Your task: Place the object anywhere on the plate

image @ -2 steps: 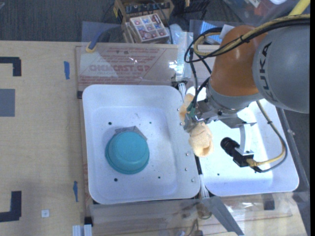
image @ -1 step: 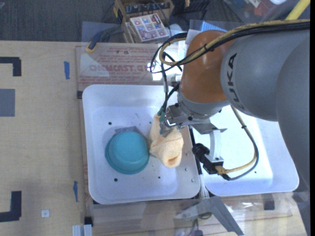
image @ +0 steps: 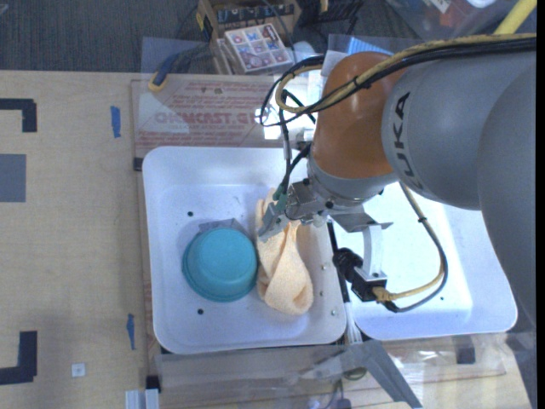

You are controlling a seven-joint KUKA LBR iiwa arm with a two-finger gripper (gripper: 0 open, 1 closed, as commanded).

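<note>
A teal round plate (image: 221,264) lies in the left bin (image: 170,186), toward its front. Touching its right side is a pale yellow, soft-looking object (image: 288,275) that stretches from the bin's middle down to its front right corner. My gripper (image: 278,214) is down at the upper end of this yellow object, right of and slightly behind the plate. The wrist hides the contact between the gripper and the object.
A small grey piece (image: 218,226) pokes out from behind the plate. The right bin (image: 477,305) is largely covered by the arm. A cardboard sheet (image: 204,113) lies behind the left bin, and the wooden bench (image: 68,228) extends to the left.
</note>
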